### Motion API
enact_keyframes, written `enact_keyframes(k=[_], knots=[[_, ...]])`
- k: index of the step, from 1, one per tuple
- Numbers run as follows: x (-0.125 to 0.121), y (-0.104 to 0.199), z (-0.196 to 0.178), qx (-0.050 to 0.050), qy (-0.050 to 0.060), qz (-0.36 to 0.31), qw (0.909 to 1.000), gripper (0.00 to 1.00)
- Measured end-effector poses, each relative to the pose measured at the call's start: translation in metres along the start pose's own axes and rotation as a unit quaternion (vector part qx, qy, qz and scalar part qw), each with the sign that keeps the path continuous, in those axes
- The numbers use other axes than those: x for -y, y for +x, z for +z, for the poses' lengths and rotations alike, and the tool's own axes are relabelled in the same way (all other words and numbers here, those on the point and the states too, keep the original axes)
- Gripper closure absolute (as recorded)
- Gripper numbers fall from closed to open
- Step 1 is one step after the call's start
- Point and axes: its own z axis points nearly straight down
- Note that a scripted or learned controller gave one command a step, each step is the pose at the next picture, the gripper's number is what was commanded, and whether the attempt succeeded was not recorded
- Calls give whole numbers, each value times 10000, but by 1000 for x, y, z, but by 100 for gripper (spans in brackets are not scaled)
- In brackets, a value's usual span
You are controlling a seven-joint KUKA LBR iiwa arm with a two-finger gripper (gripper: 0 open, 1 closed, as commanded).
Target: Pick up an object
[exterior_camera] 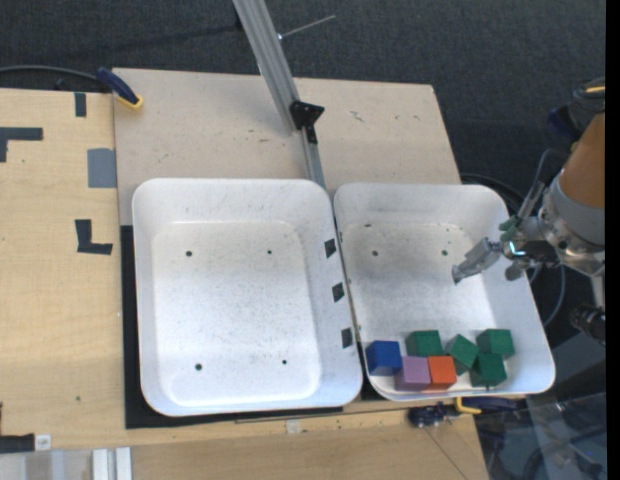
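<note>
Several small blocks lie clustered at the near edge of the right bin [420,194]: a blue cube [384,356], a purple cube [416,371], an orange cube [442,370] and several green blocks [423,343]. My gripper [495,265] hangs over the right side of that bin, above and behind the blocks and apart from them. Its fingers are spread open, one grey finger [474,262] pointing left, and nothing is between them.
The left bin [140,208] sits beside the right one, rims touching. A slanted metal pole [272,53] runs down to the gap between the bins at the back. A blue and yellow clamp [120,86] lies at the bench's far left corner.
</note>
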Motion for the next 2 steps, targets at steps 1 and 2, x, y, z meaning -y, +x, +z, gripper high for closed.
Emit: enact_keyframes(k=[1,2], knots=[[-1,0,-2,5,-23,-9,10000,0],[-3,6,43,1,1,-5,10000,0]])
